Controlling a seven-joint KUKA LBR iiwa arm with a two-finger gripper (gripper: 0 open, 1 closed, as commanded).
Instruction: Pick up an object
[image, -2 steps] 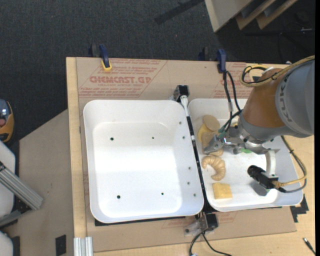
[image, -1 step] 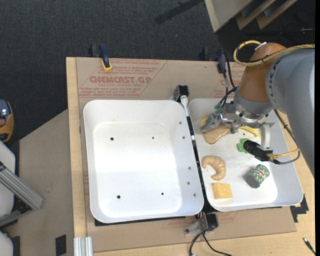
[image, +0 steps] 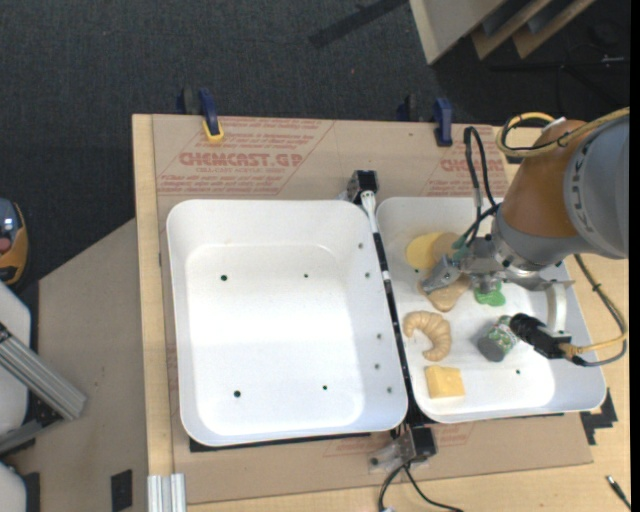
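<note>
Two bins: the large shallow white left bin (image: 270, 320) has a bare floor; the smaller white right bin (image: 545, 395) holds all the loose things, so my work is on that side.
My arm: I reach in from the right, the grey and orange wrist (image: 545, 205) hanging over the far half of the right bin.
My pincer (image: 452, 272): it sits low at the bin's left part, right at a small tan lump (image: 445, 297); I cannot tell how its tips stand, nor whether anything is held.
Likely target: that tan lump, I judge, since my pincer is lowered onto it.
Neighbours: a round yellow piece (image: 425, 248) just far of it, a pale curved croissant-shaped piece (image: 430, 333) just near of it, a green bit (image: 489, 294) to its right.
Further off: a grey block with a green spot (image: 496, 340) and a flat yellow square (image: 445, 381) at the near side.
Risk: crowding here could let me nudge a neighbour.
</note>
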